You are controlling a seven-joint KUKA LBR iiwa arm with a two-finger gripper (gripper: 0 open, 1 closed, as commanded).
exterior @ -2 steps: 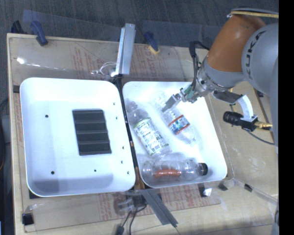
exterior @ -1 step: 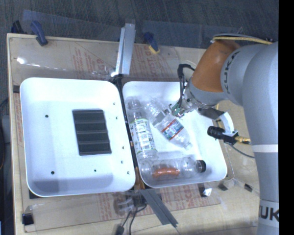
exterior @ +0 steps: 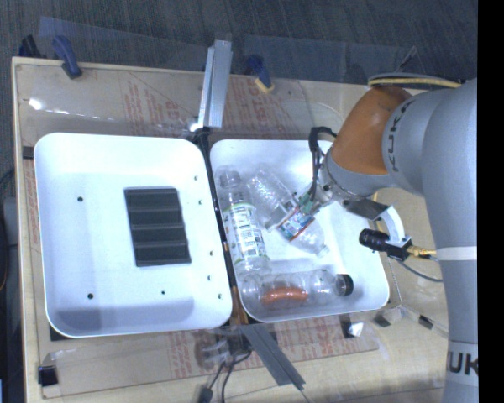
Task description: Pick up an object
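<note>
The worktop (exterior: 109, 107) carries two shallow white bins side by side. The left bin (exterior: 76, 250) contains a single dark ribbed rectangular block (exterior: 157, 226), lying flat near the bin's centre, well apart from all four walls. The right bin (exterior: 370, 280) contains several clear plastic bottles. One labelled bottle (exterior: 242, 225) lies lengthwise along the bin's left wall, cap end toward the far edge. A second bottle (exterior: 296, 288), with a dark cap and reddish contents, lies crosswise along the near wall. A third, crumpled bottle (exterior: 269, 190) lies tilted in the middle of the bin, between the labelled bottle and the arm. The grey arm (exterior: 437, 149), with its orange band (exterior: 365, 137), reaches in from the right and bends down over the right bin. The gripper (exterior: 301, 217) is positioned low in the centre of that bin, at or just beside a small bottle with a coloured label (exterior: 307, 233). Whether the gripper is closed on this bottle or merely touching it cannot be told; the wrist and the transparent plastic obscure the contact area. Blue clamps (exterior: 65, 55) sit along the far edge of the worktop.
</note>
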